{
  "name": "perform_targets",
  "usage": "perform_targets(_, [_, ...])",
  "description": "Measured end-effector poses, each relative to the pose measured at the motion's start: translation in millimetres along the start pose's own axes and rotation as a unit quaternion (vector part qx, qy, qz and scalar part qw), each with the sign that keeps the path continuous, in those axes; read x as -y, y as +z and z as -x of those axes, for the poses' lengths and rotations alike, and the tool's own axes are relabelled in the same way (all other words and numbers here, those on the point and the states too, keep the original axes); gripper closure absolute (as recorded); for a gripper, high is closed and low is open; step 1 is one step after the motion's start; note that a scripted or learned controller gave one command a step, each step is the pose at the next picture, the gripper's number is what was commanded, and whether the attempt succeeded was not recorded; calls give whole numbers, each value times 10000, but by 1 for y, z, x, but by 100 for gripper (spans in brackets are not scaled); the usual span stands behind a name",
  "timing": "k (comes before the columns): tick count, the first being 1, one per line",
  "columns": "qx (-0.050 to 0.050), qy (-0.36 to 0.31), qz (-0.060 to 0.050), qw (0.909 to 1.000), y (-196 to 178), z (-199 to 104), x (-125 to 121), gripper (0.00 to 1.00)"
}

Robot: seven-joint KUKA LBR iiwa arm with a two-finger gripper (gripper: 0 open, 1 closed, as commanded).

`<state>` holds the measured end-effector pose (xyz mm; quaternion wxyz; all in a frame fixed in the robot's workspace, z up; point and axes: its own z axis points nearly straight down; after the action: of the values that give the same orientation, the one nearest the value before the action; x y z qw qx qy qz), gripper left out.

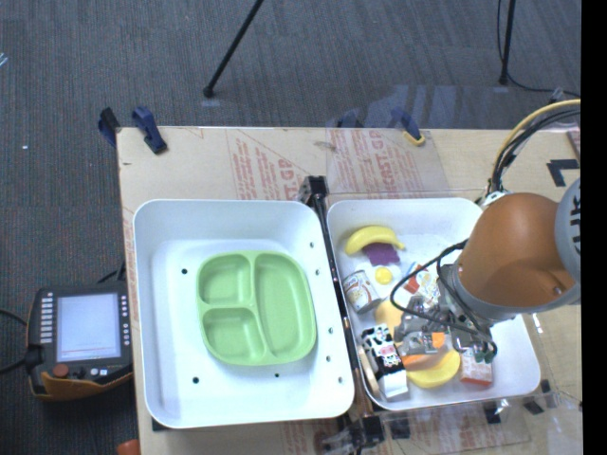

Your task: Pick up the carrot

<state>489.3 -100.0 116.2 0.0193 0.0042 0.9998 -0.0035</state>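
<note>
You looked down on a dark grey carpet floor. The desk was topped with brown cardboard printed in red, held by blue clamps at its far edge. Thin black stand legs crossed the carpet behind, and a screen pendant lay to the left.

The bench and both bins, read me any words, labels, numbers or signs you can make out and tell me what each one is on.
Red printing on the cardboard sheet under the bins: lettering seen upside down, too blurred to read.
Label on the small can in the right bin: too small to read.
Black and white carton in the right bin: print unreadable.
Screen of the handheld pendant left of the bench: no legible text.
</note>
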Motion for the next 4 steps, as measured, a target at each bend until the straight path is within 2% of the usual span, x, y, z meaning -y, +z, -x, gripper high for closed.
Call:
perform_targets(3, [32,-29,17,10000,-27,5,-3,100])
perform_targets(4, [30,-30,17,10000,-27,5,-3,0])
